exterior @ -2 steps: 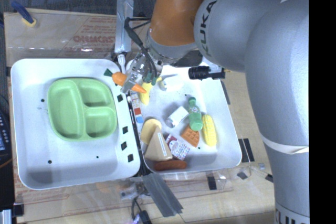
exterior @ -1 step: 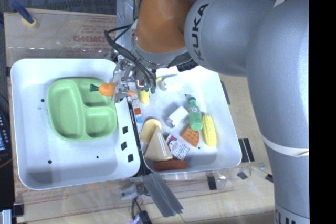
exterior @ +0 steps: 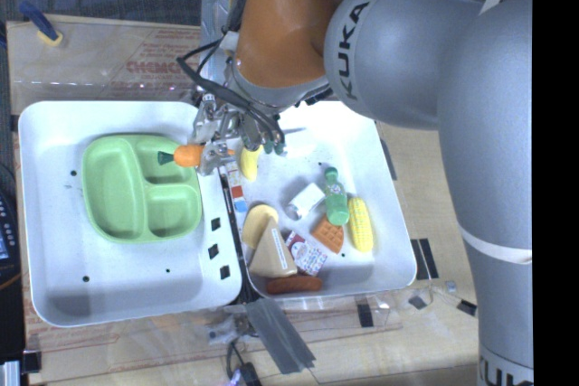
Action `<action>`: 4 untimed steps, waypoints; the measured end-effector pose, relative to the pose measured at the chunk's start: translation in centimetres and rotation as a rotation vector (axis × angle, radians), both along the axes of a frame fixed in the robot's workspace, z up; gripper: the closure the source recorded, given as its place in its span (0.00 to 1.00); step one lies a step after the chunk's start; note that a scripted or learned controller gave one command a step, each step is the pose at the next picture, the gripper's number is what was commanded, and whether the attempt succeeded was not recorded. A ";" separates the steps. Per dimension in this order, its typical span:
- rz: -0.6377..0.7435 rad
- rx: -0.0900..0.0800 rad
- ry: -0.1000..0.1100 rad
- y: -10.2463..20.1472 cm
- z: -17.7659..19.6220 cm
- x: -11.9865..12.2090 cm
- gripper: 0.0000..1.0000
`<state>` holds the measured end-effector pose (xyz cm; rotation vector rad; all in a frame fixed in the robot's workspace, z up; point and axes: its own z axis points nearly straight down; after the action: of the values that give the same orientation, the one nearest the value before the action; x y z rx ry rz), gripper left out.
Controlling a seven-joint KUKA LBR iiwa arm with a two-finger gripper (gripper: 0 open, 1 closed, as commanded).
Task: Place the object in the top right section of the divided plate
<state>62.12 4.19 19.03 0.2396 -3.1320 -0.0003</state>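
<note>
Carrot-shaped, the small orange plastic toy with a green stub of stalk (exterior: pixel 184 156) lay at the tip of my pincer (exterior: pixel 210 154), stalk pointing away from me toward the pale green divided plate (exterior: pixel 109 185). From the overhead view, my pincer appeared clamped on the carrot's thick end, though the fingers were crowded by cables and I judged the grip more than I saw it plainly.

Just beyond my fingertips the carrot hung over the plate's near edge, above the upper of the two small sections on my side, the one I took for the target. I could not tell whether the toy touched the plastic or floated above it.

By my reckoning the pick and the carry were done, and the release was left: let go, then lift clear without dragging the toy back out.

Behind my pincer, in the white bin on my arm's side (exterior: pixel 384 160), the rest of the play food waited: a yellow corn cob (exterior: pixel 360 223), a green bottle (exterior: pixel 336 202), a tan wedge of cheese (exterior: pixel 270 250), a brown sausage (exterior: pixel 293 284) and a small yellow piece (exterior: pixel 250 162) close beside my wrist. The plate sat in the farther white bin (exterior: pixel 45 221), well apart from that clutter.
</note>
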 end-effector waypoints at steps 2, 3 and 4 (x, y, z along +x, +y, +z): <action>-0.279 -0.002 0.005 -1.4 -0.1 -7.6 1.00; -0.102 -0.002 0.005 5.6 2.0 -11.4 1.00; 0.195 0.001 -0.006 14.2 -8.9 -10.1 1.00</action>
<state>52.04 18.40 10.13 0.5447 -3.0998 -0.0013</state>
